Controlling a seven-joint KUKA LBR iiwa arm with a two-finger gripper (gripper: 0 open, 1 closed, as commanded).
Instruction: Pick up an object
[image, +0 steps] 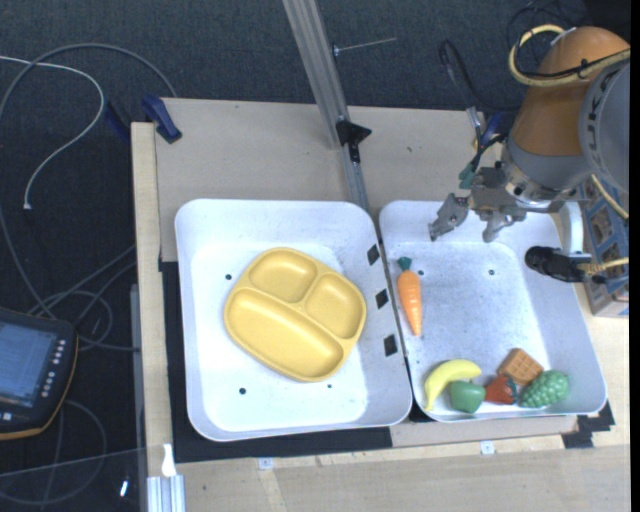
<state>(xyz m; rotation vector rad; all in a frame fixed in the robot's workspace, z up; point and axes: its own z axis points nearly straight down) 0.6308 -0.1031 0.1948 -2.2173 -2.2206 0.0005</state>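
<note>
My gripper (467, 228) hangs above the far end of the right bin (560, 300), its two fingers spread apart and nothing between them. An orange toy carrot (409, 298) with a green top lies by the bin's left wall, below and to the left of the gripper. At the bin's near end sit a yellow banana (447, 377), a green round fruit (465, 396), a red piece (498, 389), a brown cracker-like piece (519, 364) and a green bunch of grapes (545, 388).
The left bin (200, 300) holds a yellow divided plate (295, 313). A metal pole (322, 70) slants up from between the bins at the back. Cables lie on the dark floor to the left, near a tablet (30, 368).
</note>
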